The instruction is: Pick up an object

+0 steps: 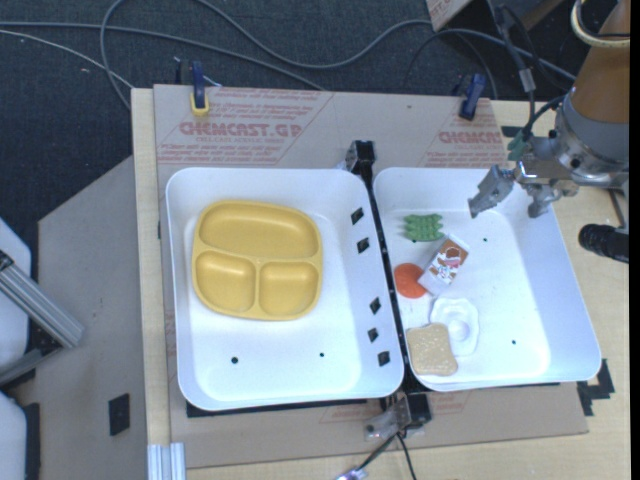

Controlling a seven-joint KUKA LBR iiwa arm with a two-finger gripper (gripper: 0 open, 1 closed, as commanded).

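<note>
End effector (513,195) hovers above the upper right part of the right bin (560,308), fingers spread apart, nothing between them. One finger (490,192) points down-left toward the bin floor, the other sits near the bin's far rim.

Candidate objects all cluster on the left side of the right bin: green toy (423,228) nearest the end effector, small printed packet (445,265) just below it, orange disc (408,280) touching or just beside the packet, white cup-like piece (455,320) lower down, tan biscuit-shaped block (432,349) at the near corner. Left bin (200,368) holds a yellow divided tray (257,259), well apart from the arm.

Step, as I judge it: approach phase, no target committed, nothing grasped yet. Task barely begun.

Next move likely calls for shifting left and down over one item. The green toy looks the easiest reach; the packet and disc sit close together, so a descent there risks nudging both. Fingers need to straddle the item before closing.

Worktop (300,133) is a brown board clamped at the far edge.
</note>
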